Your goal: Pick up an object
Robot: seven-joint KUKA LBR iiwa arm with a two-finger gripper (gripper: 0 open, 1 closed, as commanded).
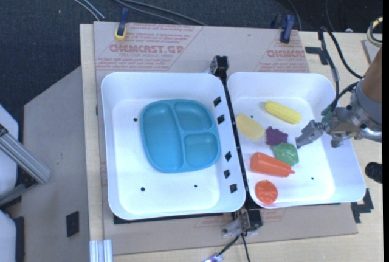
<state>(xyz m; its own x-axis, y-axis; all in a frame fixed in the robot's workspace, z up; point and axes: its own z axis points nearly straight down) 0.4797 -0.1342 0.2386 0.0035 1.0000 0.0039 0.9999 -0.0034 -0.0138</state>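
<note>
Over right bin [340,185], your gripper [306,135] hovers just beside green toy [285,152]; can't tell gripper state. Orange carrot [270,165] near; blue tray [180,134] in left bin [118,194].

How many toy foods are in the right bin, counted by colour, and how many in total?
Yellow: 2, the corn and the pale yellow piece
Purple: 1, the grapes
Green: 1, the green piece
Orange: 2, the carrot and the round orange piece
Total: 6
</note>
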